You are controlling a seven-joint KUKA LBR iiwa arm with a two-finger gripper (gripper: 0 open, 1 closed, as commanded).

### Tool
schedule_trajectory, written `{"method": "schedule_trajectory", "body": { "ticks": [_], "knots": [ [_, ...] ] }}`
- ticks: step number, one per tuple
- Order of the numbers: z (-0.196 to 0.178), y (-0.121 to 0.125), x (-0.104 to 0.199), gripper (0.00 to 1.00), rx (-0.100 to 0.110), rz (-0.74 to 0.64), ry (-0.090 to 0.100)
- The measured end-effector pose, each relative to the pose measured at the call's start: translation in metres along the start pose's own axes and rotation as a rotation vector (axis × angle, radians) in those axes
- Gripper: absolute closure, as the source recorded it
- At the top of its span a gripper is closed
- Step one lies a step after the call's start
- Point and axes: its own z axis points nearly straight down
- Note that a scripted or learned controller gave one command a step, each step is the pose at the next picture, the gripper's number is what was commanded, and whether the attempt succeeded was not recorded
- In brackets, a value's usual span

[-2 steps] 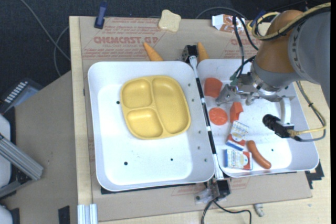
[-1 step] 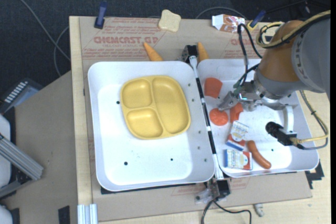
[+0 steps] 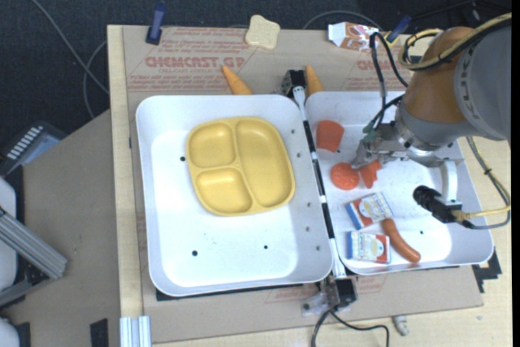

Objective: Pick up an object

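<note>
Camera view: gripper (image 3: 367, 161), jaw state untellable, descends at three o'clock of the round red-orange plastic tomato (image 3: 344, 176); next, closing.

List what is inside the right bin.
The right bin holds an orange cup, a red tomato, two small packets, a hot dog. The gripper covers whatever lies beneath it.
</note>
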Motion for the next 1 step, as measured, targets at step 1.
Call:
{"method": "schedule_trajectory", "body": {
  "ticks": [1],
  "knots": [
    [-0.0899,0.0266,0.0696,1.0,0.0,-0.004,0.001]
  ]
}}
